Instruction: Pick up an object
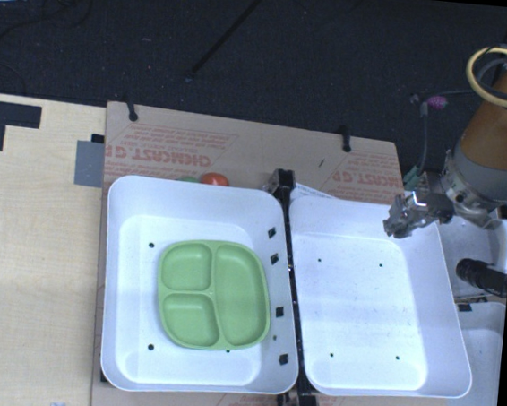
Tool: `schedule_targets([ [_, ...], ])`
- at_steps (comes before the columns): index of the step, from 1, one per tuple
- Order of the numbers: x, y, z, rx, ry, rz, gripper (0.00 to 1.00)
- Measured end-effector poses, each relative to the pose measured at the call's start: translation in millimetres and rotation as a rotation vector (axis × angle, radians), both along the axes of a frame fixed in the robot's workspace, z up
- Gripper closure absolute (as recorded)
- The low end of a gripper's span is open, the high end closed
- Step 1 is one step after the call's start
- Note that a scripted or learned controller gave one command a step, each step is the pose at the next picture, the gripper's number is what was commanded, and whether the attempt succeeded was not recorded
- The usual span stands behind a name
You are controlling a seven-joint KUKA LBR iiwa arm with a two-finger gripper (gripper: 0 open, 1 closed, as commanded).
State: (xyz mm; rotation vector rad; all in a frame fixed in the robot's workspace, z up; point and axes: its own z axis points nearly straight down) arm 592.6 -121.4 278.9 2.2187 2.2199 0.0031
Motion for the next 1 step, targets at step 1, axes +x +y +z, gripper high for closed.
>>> schedule_targets([
  [1,-12.0,41.8,-12.4,0.003,0.008,0.002,1.00],
])
